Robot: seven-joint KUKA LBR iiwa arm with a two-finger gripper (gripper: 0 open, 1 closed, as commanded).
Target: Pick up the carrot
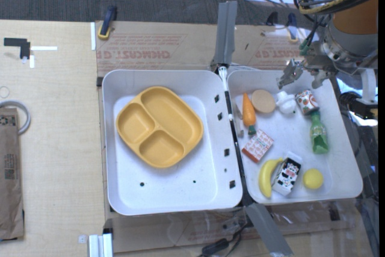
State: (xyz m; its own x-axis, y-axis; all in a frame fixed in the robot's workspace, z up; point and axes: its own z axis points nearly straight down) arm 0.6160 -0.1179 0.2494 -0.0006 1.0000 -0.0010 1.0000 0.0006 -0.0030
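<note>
pale wooden tabletop (pixel 48 129) carries two white bins; the small orange carrot (pixel 249 109) lies near the right white bin's (pixel 337 189) left wall, beside a tan round disc (pixel 263 101). the hand (pixel 293 73) hovers at the bin's far edge, fingers seemingly apart, holding nothing.

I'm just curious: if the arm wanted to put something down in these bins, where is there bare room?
Bare floor lies in the left bin, in front of the yellow plate. The right bin is crowded; one small bare patch sits between the carrot, green bottle and banana.
</note>
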